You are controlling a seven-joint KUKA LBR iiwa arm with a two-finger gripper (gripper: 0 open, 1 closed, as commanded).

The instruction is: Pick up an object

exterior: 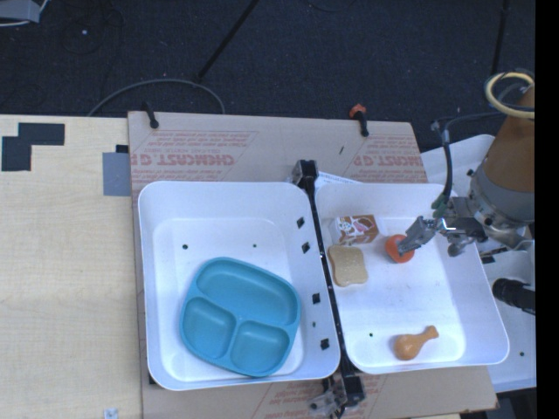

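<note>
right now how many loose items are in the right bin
4. A brown and white packet near the divider at the far end, a slice of toast just in front of it, a red-orange piece by the gripper, and a drumstick near the front. The arm may hide more.

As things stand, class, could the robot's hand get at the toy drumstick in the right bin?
Probably yes. The drumstick lies alone near the right bin's front, nothing over or against it; the hand is above the same bin.

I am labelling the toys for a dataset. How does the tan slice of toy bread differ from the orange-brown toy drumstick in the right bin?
The tan slice of toy bread is flat and squarish; the orange-brown toy drumstick is rounded with a narrow handle. The bread lies near the divider, beside a brown packet; the drumstick lies alone near the front wall. Both rest in the right white bin.
</note>
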